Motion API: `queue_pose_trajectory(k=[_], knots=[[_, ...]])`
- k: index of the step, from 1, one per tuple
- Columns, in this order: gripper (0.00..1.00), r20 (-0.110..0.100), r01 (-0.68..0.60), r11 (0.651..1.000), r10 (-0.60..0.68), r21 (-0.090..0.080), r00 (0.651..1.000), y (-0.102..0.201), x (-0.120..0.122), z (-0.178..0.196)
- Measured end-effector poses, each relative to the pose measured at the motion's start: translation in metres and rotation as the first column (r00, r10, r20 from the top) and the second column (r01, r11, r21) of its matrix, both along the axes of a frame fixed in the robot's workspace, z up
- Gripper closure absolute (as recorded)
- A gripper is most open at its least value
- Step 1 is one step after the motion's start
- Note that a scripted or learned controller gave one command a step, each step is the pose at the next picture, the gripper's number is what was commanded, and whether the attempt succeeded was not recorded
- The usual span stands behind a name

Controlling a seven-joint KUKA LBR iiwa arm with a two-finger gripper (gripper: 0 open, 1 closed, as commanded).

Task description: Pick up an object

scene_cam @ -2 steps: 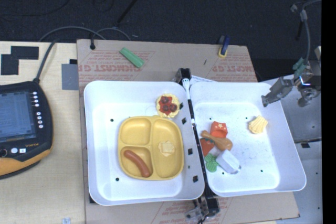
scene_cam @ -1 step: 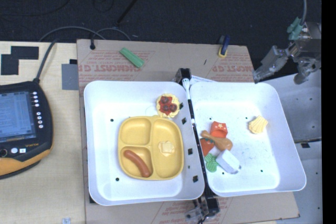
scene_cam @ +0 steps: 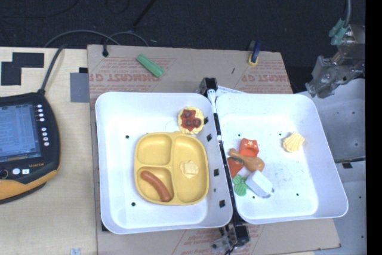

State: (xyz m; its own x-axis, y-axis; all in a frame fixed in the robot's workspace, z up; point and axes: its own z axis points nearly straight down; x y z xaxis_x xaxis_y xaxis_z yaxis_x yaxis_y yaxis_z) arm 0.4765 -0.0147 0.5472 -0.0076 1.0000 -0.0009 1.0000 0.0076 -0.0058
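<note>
Two white bins sit side by side mid-frame. The left bin (scene_cam: 113, 188) holds a yellow divided plate (scene_cam: 171, 168) with a toy sausage (scene_cam: 156, 185) in its lower-left section and a small pale yellow piece (scene_cam: 190, 168) in the right one. A little tart with red berries (scene_cam: 191, 120) sits just above the plate. The right bin (scene_cam: 316, 188) has a pale yellow ridged piece (scene_cam: 293, 142) off toward the right, plus a cluster near the divider: red block (scene_cam: 249, 147), orange-brown drumstick-looking thing (scene_cam: 247, 160), green bit (scene_cam: 240, 187), white-and-grey piece (scene_cam: 259, 183). The end effector (scene_cam: 334, 71) hangs at upper right, outside the bins. Teach pendant (scene_cam: 24, 140) on the left of the surface.
</note>
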Motion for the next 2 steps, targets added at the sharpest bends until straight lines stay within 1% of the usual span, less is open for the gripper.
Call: queue_pose_trajectory(k=[1, 2], knots=[[1.00, -0.010, 0.005, 1.000, -0.005, 0.000, 1.000, 0.033, -0.002, -0.133], [1.00, 0.000, 0.003, 1.000, -0.003, 0.001, 1.000, 0.085, -0.001, -0.143]])
